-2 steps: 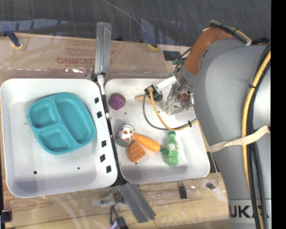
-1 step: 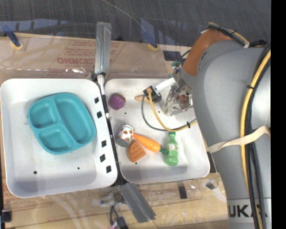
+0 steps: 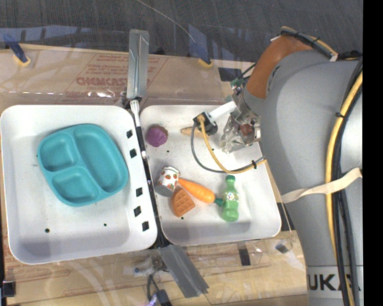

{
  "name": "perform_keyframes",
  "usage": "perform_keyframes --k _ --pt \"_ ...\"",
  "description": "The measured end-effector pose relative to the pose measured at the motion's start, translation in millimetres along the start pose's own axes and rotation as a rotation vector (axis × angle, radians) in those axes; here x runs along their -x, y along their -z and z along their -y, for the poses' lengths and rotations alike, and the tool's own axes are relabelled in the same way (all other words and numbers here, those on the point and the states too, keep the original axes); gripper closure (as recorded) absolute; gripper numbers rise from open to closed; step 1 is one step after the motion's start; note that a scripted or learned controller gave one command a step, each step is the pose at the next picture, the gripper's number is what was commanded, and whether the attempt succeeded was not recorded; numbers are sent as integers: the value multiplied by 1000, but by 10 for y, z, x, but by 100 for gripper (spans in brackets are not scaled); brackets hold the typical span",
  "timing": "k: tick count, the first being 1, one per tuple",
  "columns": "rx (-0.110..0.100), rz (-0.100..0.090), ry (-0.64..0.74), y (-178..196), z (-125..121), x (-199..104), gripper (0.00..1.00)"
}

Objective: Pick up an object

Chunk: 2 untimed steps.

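The right bin [image 3: 179, 234] holds several small toys. A purple ball-like piece [image 3: 156, 135] lies near its upper left. A white and red round toy [image 3: 169, 178] sits by the divider, with an orange waffle-like piece [image 3: 183, 203] just below it. An orange carrot [image 3: 198, 190] lies slanted beside a green bottle [image 3: 230, 199]. A small tan piece [image 3: 189, 131] rests near the bin's upper middle. My gripper [image 3: 235, 136] hangs over the bin's upper right part, above the bin floor and apart from the toys.
In the left bin [image 3: 25, 234] lies a teal divided plate [image 3: 83, 163]. A yellow and black cable [image 3: 207, 158] loops from the wrist over the right bin. The grey arm [image 3: 306, 107] covers the bin's right edge.
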<state>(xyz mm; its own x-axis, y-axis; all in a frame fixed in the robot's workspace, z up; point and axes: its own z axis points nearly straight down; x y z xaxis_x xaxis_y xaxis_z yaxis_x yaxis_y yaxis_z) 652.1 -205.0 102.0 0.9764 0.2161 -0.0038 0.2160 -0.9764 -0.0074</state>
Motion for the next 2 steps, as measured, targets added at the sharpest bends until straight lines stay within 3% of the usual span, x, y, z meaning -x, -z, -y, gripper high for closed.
perform_keyframes --k 2 --pt "2 0 -7 -101 -20 6 100"
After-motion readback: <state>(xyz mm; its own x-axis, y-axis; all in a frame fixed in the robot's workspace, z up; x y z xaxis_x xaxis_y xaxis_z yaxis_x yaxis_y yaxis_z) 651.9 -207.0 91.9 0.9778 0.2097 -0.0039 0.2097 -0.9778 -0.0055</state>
